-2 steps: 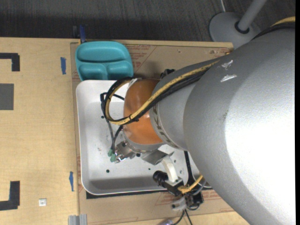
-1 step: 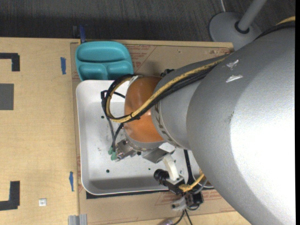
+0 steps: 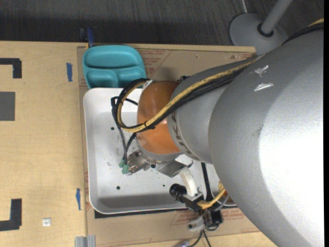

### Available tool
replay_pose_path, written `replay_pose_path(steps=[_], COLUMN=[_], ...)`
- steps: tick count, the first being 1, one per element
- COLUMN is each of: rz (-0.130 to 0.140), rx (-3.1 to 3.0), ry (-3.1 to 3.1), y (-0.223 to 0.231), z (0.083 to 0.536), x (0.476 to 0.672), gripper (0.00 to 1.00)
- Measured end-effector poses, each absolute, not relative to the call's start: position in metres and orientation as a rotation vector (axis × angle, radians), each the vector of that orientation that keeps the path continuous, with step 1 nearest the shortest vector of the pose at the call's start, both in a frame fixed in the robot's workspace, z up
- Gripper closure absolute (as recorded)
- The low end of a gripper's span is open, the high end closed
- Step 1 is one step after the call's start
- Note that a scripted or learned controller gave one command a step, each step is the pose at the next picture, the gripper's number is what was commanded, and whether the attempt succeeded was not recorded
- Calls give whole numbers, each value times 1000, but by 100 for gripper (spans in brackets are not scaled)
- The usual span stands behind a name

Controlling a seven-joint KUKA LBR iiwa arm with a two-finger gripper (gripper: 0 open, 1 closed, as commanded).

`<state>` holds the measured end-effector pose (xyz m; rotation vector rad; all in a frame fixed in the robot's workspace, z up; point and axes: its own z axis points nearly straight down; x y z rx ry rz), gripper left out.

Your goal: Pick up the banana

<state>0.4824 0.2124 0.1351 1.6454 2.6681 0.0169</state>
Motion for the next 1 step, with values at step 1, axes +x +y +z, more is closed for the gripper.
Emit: replay_pose_path(steps=[1], rz=[20], rx=[1644], ry=[2666], y=[213], z=[145], x=[483], gripper=[100])
